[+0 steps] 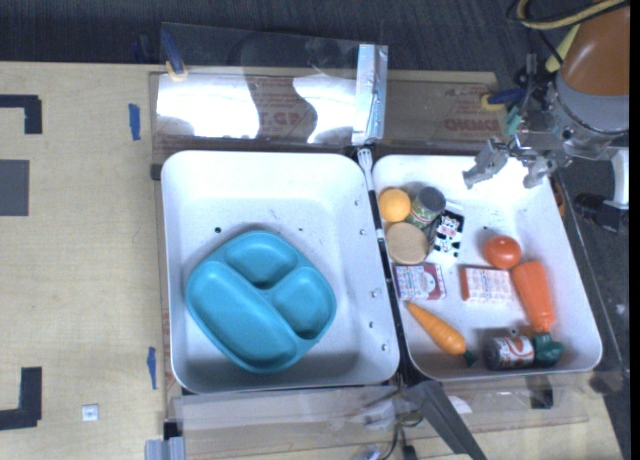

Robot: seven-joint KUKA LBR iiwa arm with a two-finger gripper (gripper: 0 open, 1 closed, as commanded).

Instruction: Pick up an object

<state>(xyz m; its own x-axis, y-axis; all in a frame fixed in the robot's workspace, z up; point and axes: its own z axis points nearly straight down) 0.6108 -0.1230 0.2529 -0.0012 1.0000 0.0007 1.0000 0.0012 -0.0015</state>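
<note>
Claw (508,161): open, gripping nothing, upper right of frame above right bin (575,248). Right bin: orange ball (394,204), carrots (436,327), can (513,350). Left bin (200,188): blue divided plate (260,300).

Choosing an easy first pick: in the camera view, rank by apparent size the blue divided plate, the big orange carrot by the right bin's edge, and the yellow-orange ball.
1. Blue divided plastic plate, by far the largest.
2. Big orange carrot.
3. Yellow-orange ball, the smallest.
</note>
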